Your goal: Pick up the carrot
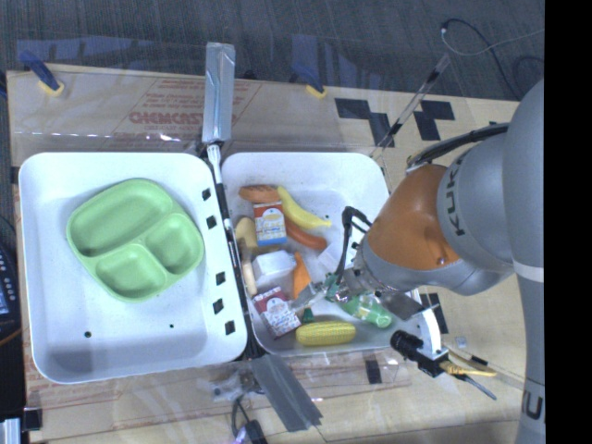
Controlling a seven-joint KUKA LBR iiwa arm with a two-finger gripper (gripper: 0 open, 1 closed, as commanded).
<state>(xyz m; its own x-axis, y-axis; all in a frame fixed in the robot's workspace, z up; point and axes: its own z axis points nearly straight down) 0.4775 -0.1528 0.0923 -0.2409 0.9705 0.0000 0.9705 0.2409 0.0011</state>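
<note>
Gripper low in right bin, carrot beside it

Now the gripper (pixel 335 289) sits just right of the carrot (pixel 301 276); cannot tell its state. Carrot lies tilted mid right bin (pixel 370 169), below the banana (pixel 301 211), above the corn cob (pixel 324 333). Green tray (pixel 134 239) sits in left bin (pixel 55 340).

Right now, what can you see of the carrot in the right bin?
The carrot is a small orange, tapered piece, seemingly plastic toy food. It lies near the middle of the right bin, running lengthwise from upper to lower in the view, its narrow tip uppermost. A white box sits against its left side, and the corn cob lies below it. The gripper hangs close to its lower right; contact cannot be told.
</note>
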